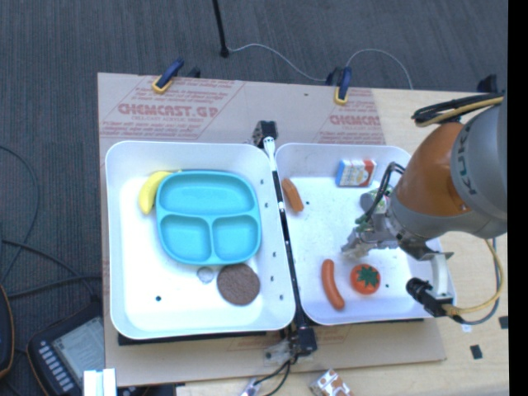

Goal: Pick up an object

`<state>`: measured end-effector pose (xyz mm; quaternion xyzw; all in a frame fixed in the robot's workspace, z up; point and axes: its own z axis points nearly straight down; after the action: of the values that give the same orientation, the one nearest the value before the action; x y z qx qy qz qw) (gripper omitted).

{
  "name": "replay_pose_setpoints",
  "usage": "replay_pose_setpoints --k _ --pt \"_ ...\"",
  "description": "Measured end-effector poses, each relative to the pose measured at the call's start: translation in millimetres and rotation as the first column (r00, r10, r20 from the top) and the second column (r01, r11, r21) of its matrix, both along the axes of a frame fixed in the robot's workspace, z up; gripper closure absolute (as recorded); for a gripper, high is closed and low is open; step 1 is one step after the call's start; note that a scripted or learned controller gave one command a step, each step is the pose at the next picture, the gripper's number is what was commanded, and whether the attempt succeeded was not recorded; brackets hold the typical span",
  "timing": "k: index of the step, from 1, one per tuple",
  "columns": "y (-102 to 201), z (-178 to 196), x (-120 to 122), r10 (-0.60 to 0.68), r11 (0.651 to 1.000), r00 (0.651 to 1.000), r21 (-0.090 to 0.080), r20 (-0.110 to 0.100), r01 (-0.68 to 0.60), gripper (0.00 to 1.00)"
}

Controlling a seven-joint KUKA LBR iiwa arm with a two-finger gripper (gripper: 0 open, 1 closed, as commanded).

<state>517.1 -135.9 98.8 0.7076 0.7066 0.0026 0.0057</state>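
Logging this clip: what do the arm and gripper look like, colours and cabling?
The arm is thick, rounded and grey, with a broad orange band above the wrist. The gripper is small and metallic grey. A black-and-yellow cable runs along the arm's upper edge.

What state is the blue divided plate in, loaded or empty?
Empty: all three compartments of the blue plate show bare blue. The banana lies outside its left rim, the brown disc outside its lower edge.
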Motion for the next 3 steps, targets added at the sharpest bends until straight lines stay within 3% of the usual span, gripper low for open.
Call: replay_pose_setpoints --k 1,2,3 --pt "0 0 0 0.000 1.000 1.000 0.000 -0.001 0.000 0.00" --pt "22 -10 -29 -0.001 1.000 1.000 -0.004 0.004 0.001 0.00" --pt "22 0 -29 -0.001 1.000 1.000 -0.002 0.002 0.001 1.00"
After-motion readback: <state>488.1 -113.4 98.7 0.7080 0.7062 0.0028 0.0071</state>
